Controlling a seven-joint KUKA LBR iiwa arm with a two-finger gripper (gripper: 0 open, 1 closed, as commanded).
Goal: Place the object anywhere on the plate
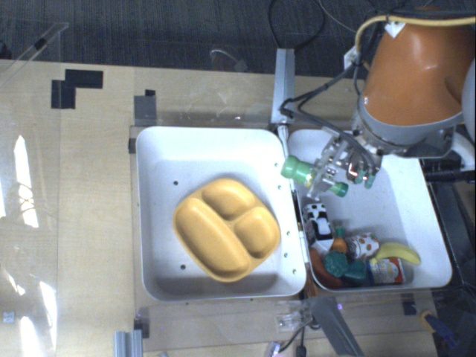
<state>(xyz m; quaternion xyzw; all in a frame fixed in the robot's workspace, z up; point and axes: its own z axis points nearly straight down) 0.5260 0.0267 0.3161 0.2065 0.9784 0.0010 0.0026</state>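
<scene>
A pale wooden desk (89, 199) carries two shallow white bins. In the left bin (152, 199) lies the yellow three-compartment plastic plate (227, 229). Just right of it, over the divide, the end effector (335, 171) grips a green plastic bottle (309, 175), long axis roughly left-right. The plate lies left and lower in view from the bottle, so the carry likely runs leftward.

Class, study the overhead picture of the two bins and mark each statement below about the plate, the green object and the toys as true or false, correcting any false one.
1. The yellow plate lies in the left bin. True.
2. The green object rests on the plate. False: it is at the end effector, above the divider between the bins.
3. A banana lies in the right bin. True.
4. The plate has one undivided well. False: three compartments.
</scene>
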